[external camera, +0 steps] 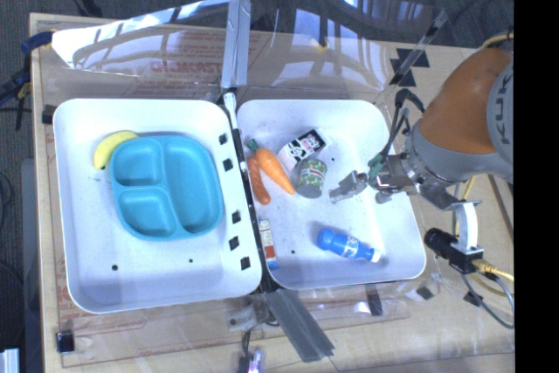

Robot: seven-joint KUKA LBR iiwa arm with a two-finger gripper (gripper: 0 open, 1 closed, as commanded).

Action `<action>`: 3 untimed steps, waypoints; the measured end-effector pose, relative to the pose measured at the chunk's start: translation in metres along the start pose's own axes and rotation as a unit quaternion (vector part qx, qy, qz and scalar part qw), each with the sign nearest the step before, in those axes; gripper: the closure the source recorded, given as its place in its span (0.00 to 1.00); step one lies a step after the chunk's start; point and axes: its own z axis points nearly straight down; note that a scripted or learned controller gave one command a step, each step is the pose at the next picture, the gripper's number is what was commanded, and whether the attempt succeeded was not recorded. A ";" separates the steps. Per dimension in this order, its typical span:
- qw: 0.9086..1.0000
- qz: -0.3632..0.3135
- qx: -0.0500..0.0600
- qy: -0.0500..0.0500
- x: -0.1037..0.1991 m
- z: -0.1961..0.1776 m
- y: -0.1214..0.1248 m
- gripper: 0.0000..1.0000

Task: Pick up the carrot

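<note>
Gripper seen w/ fingers apart, nothing held. Carrot noted left of gripper, beyond can. Risk judged: can struck or grabbed instead, as it blocks approach.

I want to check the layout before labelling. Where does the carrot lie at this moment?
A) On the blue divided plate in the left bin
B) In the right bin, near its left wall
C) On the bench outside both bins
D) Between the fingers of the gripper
B. The carrot lies in the right bin close to its left wall, beside a small can, apart from the gripper.
</note>
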 end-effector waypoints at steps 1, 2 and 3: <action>0.991 -0.133 -0.002 -0.001 0.118 -0.015 0.036 0.00; 0.983 -0.182 -0.001 -0.002 0.079 0.103 0.090 0.00; 0.983 -0.185 0.000 -0.001 0.080 0.093 0.090 1.00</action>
